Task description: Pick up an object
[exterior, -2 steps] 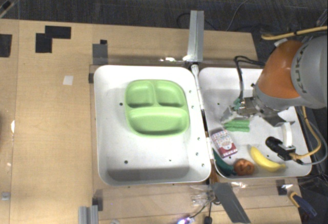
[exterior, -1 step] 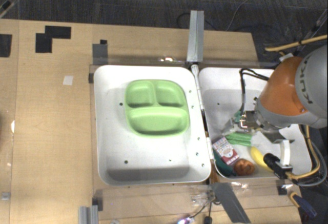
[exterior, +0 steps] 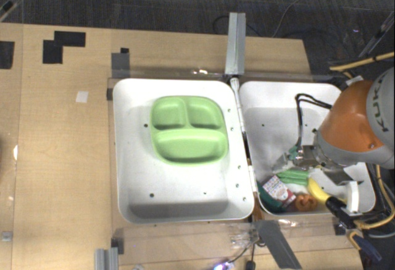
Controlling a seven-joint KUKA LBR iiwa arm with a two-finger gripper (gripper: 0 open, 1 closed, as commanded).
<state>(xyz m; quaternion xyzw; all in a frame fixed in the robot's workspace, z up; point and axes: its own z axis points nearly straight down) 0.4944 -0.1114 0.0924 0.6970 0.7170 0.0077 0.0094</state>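
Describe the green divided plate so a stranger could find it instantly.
Two shallow white bins sit side by side; look in the left white bin. The pale green plastic plate lies near its middle. It has three compartments, two small above one long, unlike the small cluttered items in the right white bin.

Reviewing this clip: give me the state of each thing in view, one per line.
Green tray: lying flat in the left bin, compartments bare.
Banana: lying in the right bin, near its front edge, partly under the arm.
Snack packet: lying in the right bin's front left corner.
Green item: lying between packet and banana.
Claw: low over the pile; grip unclear.
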